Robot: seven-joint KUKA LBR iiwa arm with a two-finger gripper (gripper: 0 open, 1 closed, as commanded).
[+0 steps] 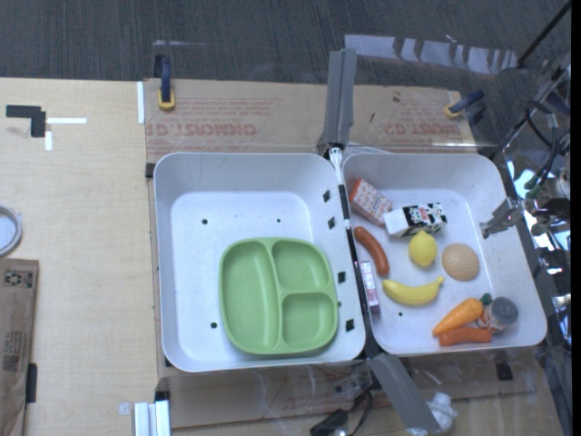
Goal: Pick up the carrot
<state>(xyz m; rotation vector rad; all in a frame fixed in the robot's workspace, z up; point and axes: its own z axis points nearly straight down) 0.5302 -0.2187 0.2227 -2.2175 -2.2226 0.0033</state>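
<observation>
Carrot [459,316] lies in the right bin [508,198], near its front right corner, tilted with its green top toward a small grey-capped jar [500,312] that it touches. A second orange piece [466,336] lies just in front of it, along the bin's front wall. The gripper [501,218] hangs at the right rim of that bin, well apart from the carrot; whether it is open or closed I cannot tell, as it blurs into the metal behind it. Nearer the middle of the bin lie a banana [413,290], a lemon [422,249], a brown egg [460,262], a small black-and-white carton [415,218], a red-and-white packet [369,201] and a sausage [372,250]. The left bin [182,207] holds a green three-compartment plate [277,295].
</observation>
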